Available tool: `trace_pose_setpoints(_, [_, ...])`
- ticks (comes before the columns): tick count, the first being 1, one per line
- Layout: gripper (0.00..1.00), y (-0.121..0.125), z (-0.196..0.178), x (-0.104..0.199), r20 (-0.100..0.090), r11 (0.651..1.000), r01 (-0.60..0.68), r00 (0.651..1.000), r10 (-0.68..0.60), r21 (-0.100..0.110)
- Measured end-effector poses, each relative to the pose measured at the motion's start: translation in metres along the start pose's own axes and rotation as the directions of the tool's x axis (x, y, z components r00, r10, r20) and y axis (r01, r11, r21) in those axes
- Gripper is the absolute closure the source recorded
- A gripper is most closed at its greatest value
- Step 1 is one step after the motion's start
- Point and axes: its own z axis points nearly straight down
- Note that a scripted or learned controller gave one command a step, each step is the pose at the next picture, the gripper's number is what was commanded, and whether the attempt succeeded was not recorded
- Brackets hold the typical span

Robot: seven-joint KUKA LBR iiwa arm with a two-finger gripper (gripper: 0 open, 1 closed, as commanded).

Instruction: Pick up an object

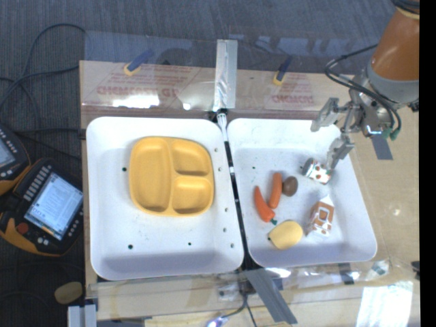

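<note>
The right bin (354,247) holds several small items. Two orange carrots (274,189) (263,205) lie side by side near its middle, with a brown ball (290,185) just right of them. A yellow lemon-like piece (285,234) sits near the front, beside a small orange-and-white carton (321,217). A small white-and-red object (317,172) lies toward the right wall. My gripper (324,145) hangs over the bin's back right part, open, with nothing between its fingers. Its lower fingertip (333,161) is just above and right of the white-and-red object.
The left bin (102,244) bears a yellow divided plate (170,174). A metal divider strip (225,73) runs between the bins at the back. A handheld pendant (41,206) and cables lie on the floor to the left.
</note>
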Motion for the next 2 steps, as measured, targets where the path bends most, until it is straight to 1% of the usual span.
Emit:
trace_pose_setpoints(1, [0.00, -0.056, 0.032, -0.024, 0.000, 0.988, -0.154, 0.988, 0.154, 0.000])
trace_pose_setpoints(2, [0.00, -0.055, 0.020, -0.027, 0.001, 0.978, -0.209, 0.978, 0.209, -0.001])
